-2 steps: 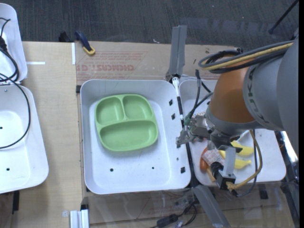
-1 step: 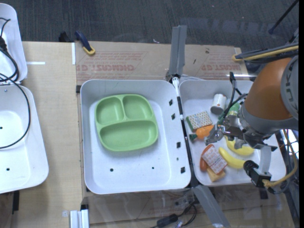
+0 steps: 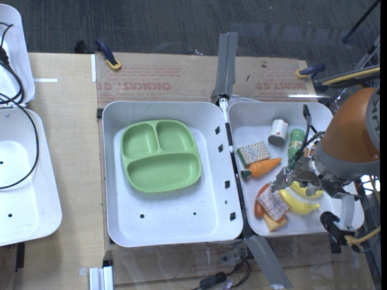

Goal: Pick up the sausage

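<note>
The sausage (image 3: 260,200) is a short red-orange piece lying low in the right bin (image 3: 242,125), toward its front left. A whitish printed packet (image 3: 276,205) lies partly over its right side. My gripper (image 3: 288,178) hangs low over the bin's middle, just above and to the right of the sausage, between the carrot (image 3: 263,167) and the banana (image 3: 299,202). Nothing shows between its tips.
The right bin also holds a white cup (image 3: 278,131), a green bottle (image 3: 295,140), a patterned box (image 3: 253,153) and an orange wedge (image 3: 272,223). A green divided plate (image 3: 160,156) lies in the left bin (image 3: 115,180). My arm's orange band (image 3: 355,125) overhangs the right bin's right side.
</note>
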`<state>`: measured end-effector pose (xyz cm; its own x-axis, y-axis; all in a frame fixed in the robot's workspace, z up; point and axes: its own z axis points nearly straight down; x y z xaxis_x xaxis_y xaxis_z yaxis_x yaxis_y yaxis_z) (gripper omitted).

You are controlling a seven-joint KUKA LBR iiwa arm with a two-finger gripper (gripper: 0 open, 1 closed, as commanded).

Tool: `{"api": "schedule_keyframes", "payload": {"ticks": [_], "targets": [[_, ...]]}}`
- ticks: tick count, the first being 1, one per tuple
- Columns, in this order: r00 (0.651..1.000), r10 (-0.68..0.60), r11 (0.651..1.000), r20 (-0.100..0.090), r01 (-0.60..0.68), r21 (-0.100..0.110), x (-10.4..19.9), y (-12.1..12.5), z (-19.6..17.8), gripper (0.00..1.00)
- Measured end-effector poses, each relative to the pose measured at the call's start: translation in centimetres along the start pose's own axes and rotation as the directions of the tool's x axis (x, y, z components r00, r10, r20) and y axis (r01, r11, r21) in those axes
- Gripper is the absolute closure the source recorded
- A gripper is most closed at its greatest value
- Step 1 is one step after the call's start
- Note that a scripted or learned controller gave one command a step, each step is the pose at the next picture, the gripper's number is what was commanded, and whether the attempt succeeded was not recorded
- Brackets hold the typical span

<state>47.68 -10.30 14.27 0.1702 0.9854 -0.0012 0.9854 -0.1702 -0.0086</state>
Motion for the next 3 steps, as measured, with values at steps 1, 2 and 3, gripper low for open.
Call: {"api": "schedule_keyframes", "payload": {"ticks": [1,2,3], "targets": [[1.0,-0.031,1.0,0.001,0.031,-0.002,7.3,-1.2,-4.6,0.0],[0.995,-0.102,0.995,0.001,0.102,-0.002,-2.2,0.4,-3.6,0.0],[0.993,-0.118,0.993,0.001,0.118,-0.003,2.9,-0.4,-4.6,0.0]]}}
